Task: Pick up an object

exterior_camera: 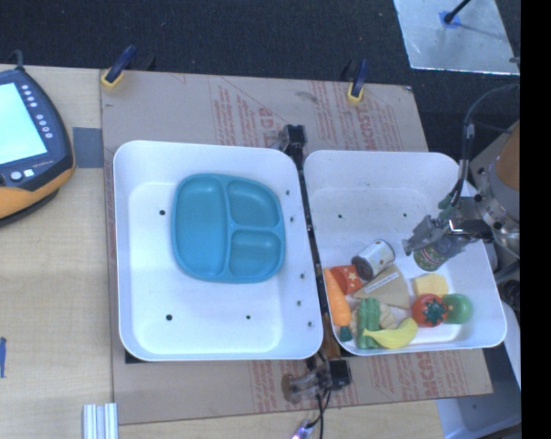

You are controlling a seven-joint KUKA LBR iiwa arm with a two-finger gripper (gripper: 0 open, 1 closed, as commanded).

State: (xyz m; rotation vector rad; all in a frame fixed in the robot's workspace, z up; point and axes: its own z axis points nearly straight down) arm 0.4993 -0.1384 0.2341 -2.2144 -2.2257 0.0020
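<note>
The gripper (432, 244) hangs over the right bin (385, 176); I cannot tell how its jaws stand.

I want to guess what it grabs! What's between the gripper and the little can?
In the camera view, only bare white bin floor lies between the gripper and the can.

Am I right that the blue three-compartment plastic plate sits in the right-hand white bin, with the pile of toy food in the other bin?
Not quite. The camera view shows the blue three-compartment plastic plate in the left white bin, not the right one. The pile of toy food is in the other, right white bin, where the gripper is.
</note>
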